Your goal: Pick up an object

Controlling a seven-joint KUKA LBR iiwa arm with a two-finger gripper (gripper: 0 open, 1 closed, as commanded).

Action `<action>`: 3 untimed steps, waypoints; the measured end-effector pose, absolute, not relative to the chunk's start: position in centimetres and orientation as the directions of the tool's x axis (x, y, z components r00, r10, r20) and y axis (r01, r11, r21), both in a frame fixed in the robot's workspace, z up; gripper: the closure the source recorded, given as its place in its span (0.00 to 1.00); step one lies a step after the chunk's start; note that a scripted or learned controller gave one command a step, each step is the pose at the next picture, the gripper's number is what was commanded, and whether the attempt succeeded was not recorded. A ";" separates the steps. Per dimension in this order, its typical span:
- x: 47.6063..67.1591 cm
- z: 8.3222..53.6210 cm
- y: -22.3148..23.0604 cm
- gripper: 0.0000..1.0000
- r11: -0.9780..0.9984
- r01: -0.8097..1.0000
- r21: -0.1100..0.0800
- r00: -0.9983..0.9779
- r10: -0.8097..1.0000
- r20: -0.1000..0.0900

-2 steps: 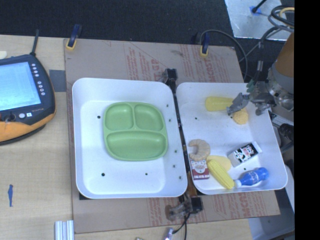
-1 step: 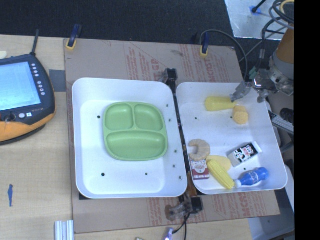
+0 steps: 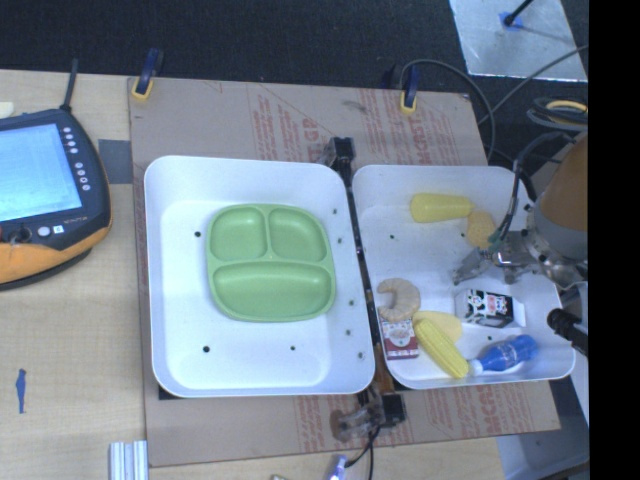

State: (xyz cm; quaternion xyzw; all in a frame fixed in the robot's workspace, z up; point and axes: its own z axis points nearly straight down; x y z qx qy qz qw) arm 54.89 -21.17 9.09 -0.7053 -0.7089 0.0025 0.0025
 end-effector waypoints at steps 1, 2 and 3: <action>65.7 27.9 -21.2 0.00 0.004 1.000 0.001 -0.004 1.000 -0.002; 65.7 12.9 -17.7 0.00 0.005 1.000 -0.003 -0.005 1.000 0.000; 63.2 14.6 -21.2 0.00 0.003 1.000 -0.004 -0.003 1.000 0.000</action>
